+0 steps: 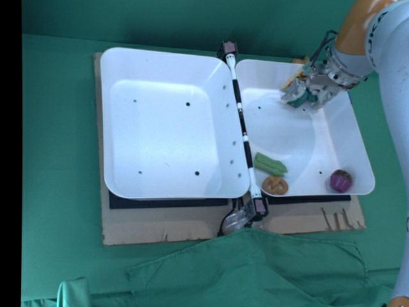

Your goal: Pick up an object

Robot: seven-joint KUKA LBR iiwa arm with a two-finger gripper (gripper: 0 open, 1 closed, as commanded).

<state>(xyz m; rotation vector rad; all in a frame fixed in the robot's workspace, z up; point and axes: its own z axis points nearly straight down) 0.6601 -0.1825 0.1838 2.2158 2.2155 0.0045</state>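
Green-draped worktop (57, 139), right bin (358, 152): my tool (301, 99) over far corner, grip state unclear; green pod (270, 164), pretzel (275, 185), purple cupcake (340, 180) well apart at near edge.

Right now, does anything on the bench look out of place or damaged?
The cardboard sheet under the bins is ragged and torn along its near edge. The green pod, pretzel and purple cupcake lie normally in the right bin.

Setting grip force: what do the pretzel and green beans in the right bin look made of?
Pretzel: likely moulded plastic, smooth orange-brown, evenly coloured. Green beans: probably plastic or rubber, uniform matte green. Too small to be sure.
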